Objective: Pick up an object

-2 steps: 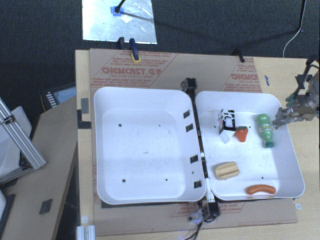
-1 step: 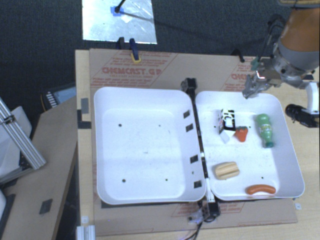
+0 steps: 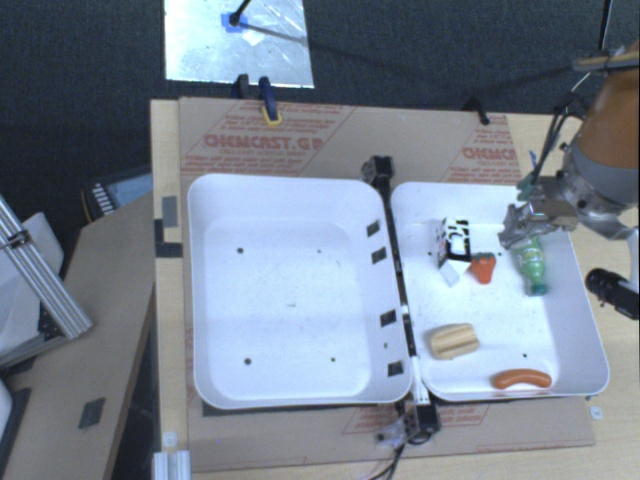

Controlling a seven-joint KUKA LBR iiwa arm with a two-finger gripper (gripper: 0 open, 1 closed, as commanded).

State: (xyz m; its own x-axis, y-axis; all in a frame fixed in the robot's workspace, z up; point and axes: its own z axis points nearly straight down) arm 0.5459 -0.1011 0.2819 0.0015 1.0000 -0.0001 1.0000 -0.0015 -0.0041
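Observation:
The right bin [image 3: 572, 320] holds several objects. A green bottle [image 3: 533, 268] lies near its far right side. A small red piece [image 3: 484, 268] and a black-and-white box [image 3: 455, 240] sit to the bottle's left. Nearer the front lie a tan bun [image 3: 454, 341] and an orange sausage [image 3: 521, 378]. My gripper [image 3: 522, 228] hangs at the far right of this bin, just above the top end of the green bottle. The arm's grey and orange wrist [image 3: 605, 158] reaches in from the right.
The left bin [image 3: 205, 268] stands beside the right one, joined by a black hinge strip [image 3: 392, 268]. A shiny foil sheet [image 3: 238, 28] lies beyond the bench. A blue and yellow clamp [image 3: 268, 103] grips the cardboard's far edge. A black part [image 3: 612, 290] sticks in at the right.

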